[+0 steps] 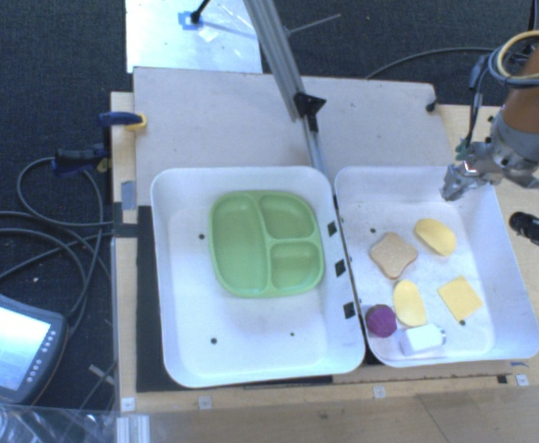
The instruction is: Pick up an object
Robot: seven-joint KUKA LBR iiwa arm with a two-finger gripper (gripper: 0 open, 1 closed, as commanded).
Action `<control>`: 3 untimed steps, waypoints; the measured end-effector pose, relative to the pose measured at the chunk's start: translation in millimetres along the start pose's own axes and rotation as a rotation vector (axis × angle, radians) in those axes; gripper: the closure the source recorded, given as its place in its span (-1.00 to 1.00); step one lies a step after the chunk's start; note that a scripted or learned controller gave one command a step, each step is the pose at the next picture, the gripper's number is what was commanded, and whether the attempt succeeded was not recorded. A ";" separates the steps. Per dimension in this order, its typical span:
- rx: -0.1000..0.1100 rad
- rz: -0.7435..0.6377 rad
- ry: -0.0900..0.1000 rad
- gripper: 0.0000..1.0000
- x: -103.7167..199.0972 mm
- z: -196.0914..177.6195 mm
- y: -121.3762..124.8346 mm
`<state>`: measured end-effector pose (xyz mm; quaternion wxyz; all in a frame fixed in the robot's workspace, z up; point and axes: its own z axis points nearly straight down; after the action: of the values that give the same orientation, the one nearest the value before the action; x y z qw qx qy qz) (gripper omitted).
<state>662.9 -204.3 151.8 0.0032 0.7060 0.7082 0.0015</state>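
Note:
My gripper [456,188] hangs over the far right part of the right bin [504,247], above and a little right of a yellow oval piece [435,236]. Nothing shows between its tips. Below lie a tan toast-shaped piece [393,254], a second yellow oval piece [409,302], a flat yellow square [460,298], a purple round piece [380,320] and a white block [423,339].
The left bin [182,340] holds a green divided plate [266,243]. A slanted metal pole [279,53] crosses above the bins' shared edge. Cables and a teach pendant [11,340] lie left of the bench.

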 end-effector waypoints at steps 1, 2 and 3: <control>-0.002 0.002 -0.001 1.00 -7.8 -51.4 -3.2; -0.003 -0.002 -0.001 1.00 -10.2 -117.5 -1.1; 0.004 -0.008 0.002 1.00 37.1 -117.2 -6.5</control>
<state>655.5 -167.0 268.9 0.0009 0.7033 0.7109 0.0009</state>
